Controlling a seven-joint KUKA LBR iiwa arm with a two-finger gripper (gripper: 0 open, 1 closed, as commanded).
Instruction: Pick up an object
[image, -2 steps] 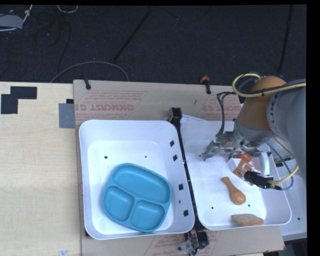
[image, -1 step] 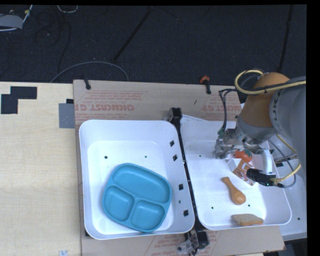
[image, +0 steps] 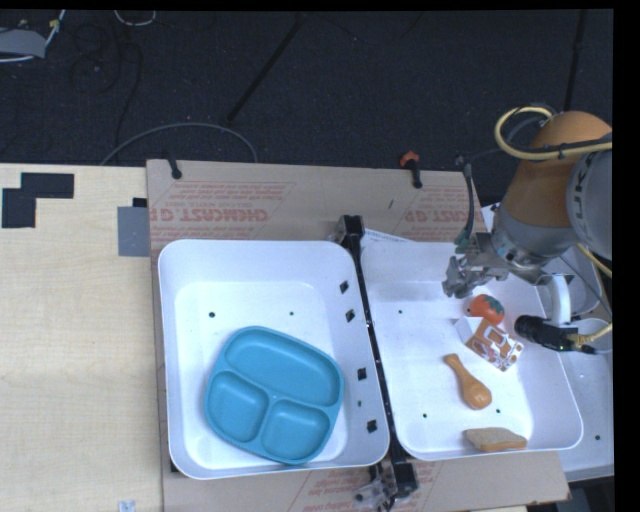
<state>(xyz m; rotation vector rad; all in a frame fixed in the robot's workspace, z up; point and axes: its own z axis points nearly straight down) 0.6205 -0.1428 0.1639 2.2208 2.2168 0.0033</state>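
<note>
My gripper (image: 461, 279) hangs low over the upper right part of the right bin (image: 420, 300), at the end of the grey arm with the orange band. Just right of it and slightly nearer lies a small red-orange object with a green tip (image: 487, 307), close to the gripper but apart from it. Below that rests a clear packet with an orange print (image: 494, 346). An orange wooden spoon (image: 468, 381) sits further toward the front. A tan bread-like piece (image: 494, 439) lies by the front wall.
The left bin (image: 190, 290) holds a blue divided plate (image: 272, 393) in its front half. A black divider rail (image: 365, 330) runs between the bins. Cardboard lies under both bins, and the pale bench extends to the left.
</note>
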